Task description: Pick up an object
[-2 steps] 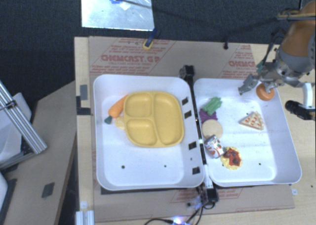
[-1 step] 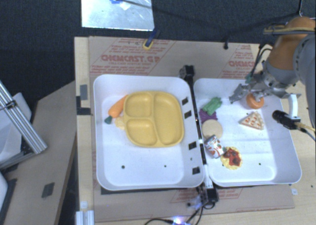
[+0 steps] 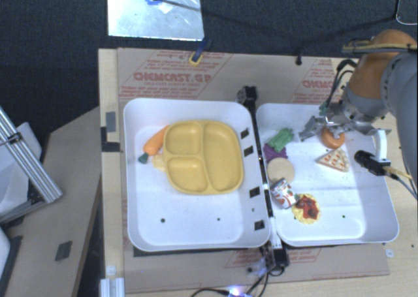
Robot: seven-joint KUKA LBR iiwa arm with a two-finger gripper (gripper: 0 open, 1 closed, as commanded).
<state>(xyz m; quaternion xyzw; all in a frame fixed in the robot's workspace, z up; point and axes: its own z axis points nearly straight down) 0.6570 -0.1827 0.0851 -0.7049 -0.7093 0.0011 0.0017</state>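
Note:
My gripper [image 3: 322, 127] hangs low over the far right part of the right bin [image 3: 366, 224]. An orange round object [image 3: 334, 138] lies right beneath it, partly hidden by the gripper. A pizza slice toy [image 3: 333, 159] rests just in front of that. Along the bin's left side lie a green piece [image 3: 281, 138], a purple piece [image 3: 274, 153], a beige disc [image 3: 281, 170], a small red and white can [image 3: 282, 192] and a red and yellow piece [image 3: 305, 207].
The left bin [image 3: 140, 224] holds a yellow divided plate [image 3: 199, 156], with a carrot toy [image 3: 155, 140] and a small pale yellow piece [image 3: 159, 162] at its left edge. A black-clipped divider [image 3: 256, 158] separates the bins.

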